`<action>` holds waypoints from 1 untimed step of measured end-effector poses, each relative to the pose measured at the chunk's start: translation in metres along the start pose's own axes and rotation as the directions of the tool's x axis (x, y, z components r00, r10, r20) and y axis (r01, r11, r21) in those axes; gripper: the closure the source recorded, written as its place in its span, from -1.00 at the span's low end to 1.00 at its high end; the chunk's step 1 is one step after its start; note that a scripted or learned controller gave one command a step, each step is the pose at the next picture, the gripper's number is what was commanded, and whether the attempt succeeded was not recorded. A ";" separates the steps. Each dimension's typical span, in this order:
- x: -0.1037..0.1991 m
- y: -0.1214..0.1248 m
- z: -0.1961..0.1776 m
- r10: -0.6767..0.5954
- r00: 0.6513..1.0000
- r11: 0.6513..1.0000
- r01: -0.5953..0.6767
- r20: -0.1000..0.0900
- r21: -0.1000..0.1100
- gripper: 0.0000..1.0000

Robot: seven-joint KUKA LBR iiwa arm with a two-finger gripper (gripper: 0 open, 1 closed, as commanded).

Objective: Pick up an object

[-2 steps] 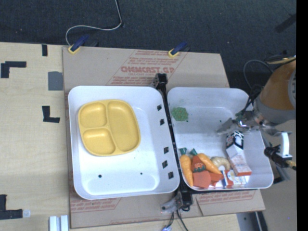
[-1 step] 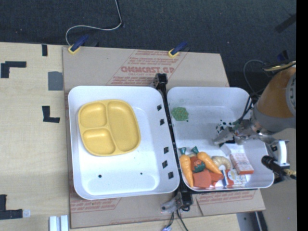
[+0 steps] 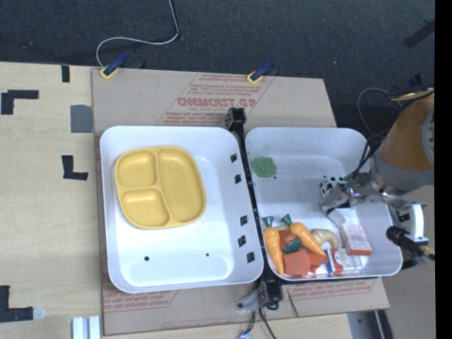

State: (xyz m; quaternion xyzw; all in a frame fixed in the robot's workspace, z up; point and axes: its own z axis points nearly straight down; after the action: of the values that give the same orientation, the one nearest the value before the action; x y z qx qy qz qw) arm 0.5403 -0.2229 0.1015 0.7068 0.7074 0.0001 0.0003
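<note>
Resting on cardboard sheeting [image 3: 212,104], keeping loose toys corralled: right bin [image 3: 304,147] crowding carrots [image 3: 300,235] and small box [image 3: 355,240] toward its near wall, gripper [image 3: 337,198] hovering beside spotted toy [image 3: 328,185], grasp impossible to judge.

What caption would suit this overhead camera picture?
Robot arm reaching into the right bin of toy food; yellow plate in the left bin.

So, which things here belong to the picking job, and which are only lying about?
Belong to the job:
- gripper, low in the right bin
- black-and-white toy beside it
- carrots, red block, small box
- green piece

Just lying about:
- yellow divided plate in the left bin
- cardboard sheet
- blue-and-yellow clamps
</note>
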 end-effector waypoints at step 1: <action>0.090 0.035 0.012 -0.002 1.000 1.000 0.002 0.001 -0.011 1.00</action>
State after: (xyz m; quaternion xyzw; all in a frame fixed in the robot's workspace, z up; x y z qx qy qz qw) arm 0.5750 -0.1327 0.0891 0.7060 0.7082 0.0038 0.0045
